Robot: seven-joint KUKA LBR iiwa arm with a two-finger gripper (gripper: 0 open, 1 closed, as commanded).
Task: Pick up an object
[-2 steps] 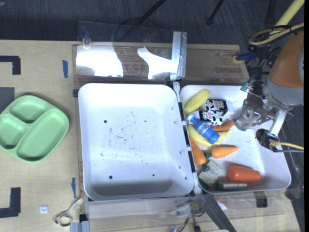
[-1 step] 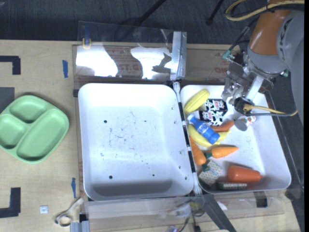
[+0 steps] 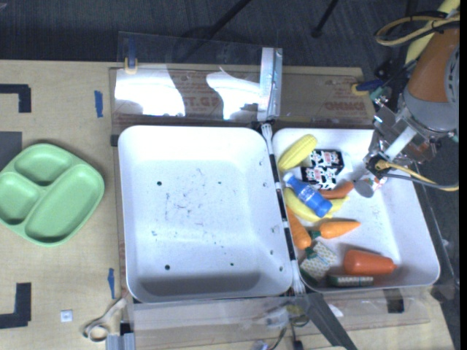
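Arm comes in from the right, orange band up top, w/ the gripper (image 3: pixel 372 175) low over the right bin (image 3: pixel 408 224), near its upper-middle area. Can't tell how far the gripper is open; nothing visibly held in it. Just beside the gripper tip, to its left, lies a small orange carrot-like piece (image 3: pixel 337 190), close enough that contact can't be ruled in or out. All objects sit in the right bin, mostly crowded along its left side: yellow corn (image 3: pixel 297 152) at the top, black-and-white patterned box (image 3: pixel 324 166) beside it, blue bottle (image 3: pixel 306 194) lying over a yellow banana (image 3: pixel 300 208), an orange carrot (image 3: pixel 338 228) below that, another orange piece (image 3: pixel 298 235) by the divider, a speckled green-white block (image 3: pixel 319 259), and a bigger red-orange piece (image 3: pixel 368 262) near the front wall on top of a dark flat item. Left bin (image 3: pixel 146 152) sits beside it, sharing the middle edge. On the bench (image 3: pixel 58 93) far left: a green divided plate (image 3: pixel 49 193), well apart from both bins. Clear panel (image 3: pixel 197 86) stands behind the left bin.
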